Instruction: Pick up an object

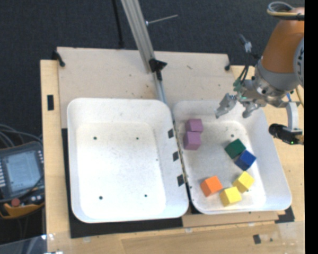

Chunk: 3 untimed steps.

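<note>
Spread apart with nothing between them, the jaws of the gripper [237,107] hang over the upper part of the right bin [273,157]. Below it lie two purple blocks [193,133] at the bin's left, green [234,148] and blue [246,159] cubes mid-right, an orange cube [211,185] and two yellow cubes [237,188] lower down.
</note>
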Motion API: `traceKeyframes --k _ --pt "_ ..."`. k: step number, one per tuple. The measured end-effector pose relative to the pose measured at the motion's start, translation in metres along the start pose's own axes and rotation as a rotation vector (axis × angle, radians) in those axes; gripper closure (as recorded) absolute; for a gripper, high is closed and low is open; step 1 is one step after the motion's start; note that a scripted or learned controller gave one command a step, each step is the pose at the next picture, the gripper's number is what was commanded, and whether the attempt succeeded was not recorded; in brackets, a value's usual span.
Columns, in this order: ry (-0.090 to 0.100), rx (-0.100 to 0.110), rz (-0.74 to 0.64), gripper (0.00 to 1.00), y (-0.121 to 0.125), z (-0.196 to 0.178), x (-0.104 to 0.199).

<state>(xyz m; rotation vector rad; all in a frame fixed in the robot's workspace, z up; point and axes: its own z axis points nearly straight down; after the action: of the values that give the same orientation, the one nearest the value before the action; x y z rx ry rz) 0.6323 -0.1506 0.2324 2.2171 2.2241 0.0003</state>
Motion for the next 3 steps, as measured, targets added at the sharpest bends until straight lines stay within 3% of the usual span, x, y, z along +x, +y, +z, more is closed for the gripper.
traceKeyframes --k 1,3 --pt "-0.001 0.000 -0.001 0.00 0.000 0.000 0.000" --pt "-0.001 0.005 0.004 0.00 -0.010 0.089 -0.007"
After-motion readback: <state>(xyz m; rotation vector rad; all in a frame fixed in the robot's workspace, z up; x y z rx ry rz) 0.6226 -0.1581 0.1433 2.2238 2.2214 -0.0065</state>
